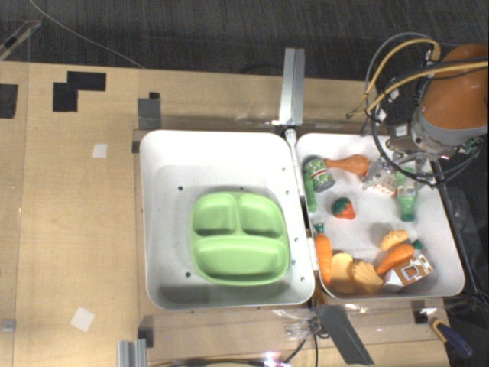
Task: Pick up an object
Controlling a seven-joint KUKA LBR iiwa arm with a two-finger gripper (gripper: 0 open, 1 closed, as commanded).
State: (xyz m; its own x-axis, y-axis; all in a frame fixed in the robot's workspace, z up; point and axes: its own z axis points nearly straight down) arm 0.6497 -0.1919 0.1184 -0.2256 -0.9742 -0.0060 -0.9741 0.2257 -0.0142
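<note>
You are looking down on two shallow white bins set side by side: the left white bin (157, 205) carries a light green divided plastic tray (239, 238) lying flat near its middle, and the right white bin (447, 239) holds a scatter of toy food. The grey arm with its orange band (456, 90) reaches in over the right bin's far right corner, and its gripper (399, 176) hangs just above the bin floor there, beside a small green bottle (406, 203); you cannot tell how the gripper is set. Near the divider lie a green can with a red label (318, 174) and a tan drumstick (351, 164). A red tomato with a green top (344, 208) sits mid-bin, apart from the rest. Along the near edge, an orange carrot (323, 254), yellow-tan bread pieces (353, 274), another orange carrot (397, 256) and a small brown-and-white carton (416, 270) crowd together.
</note>
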